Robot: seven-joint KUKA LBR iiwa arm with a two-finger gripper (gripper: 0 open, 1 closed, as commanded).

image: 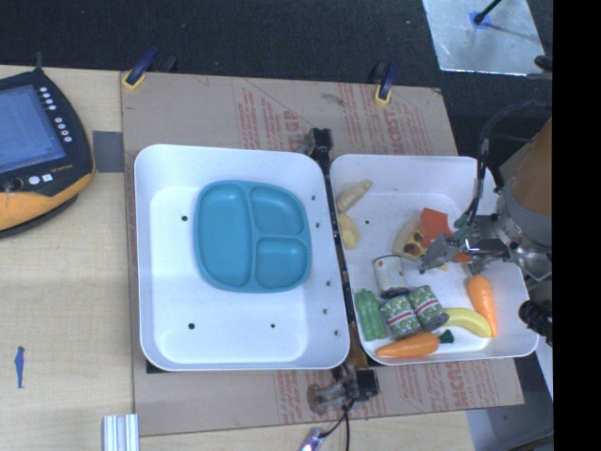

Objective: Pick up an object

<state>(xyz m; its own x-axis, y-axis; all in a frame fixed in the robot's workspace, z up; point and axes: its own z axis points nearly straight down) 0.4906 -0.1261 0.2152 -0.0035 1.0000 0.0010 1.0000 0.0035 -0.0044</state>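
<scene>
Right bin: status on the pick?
Gripper low in right bin, between red block and can; nothing seen held. Carrot, banana close by. Left bin has blue tray.

We see the arm [531, 191] reaching in from the right edge, its wrist bent downward and leftward. The gripper [439, 255] hangs low with its dark fingers [432, 257] pointing left, too blurred to judge further.

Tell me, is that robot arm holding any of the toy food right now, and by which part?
It cannot be told. The gripper hangs low over the right bin, beside the red piece, with nothing visibly between it.
</scene>
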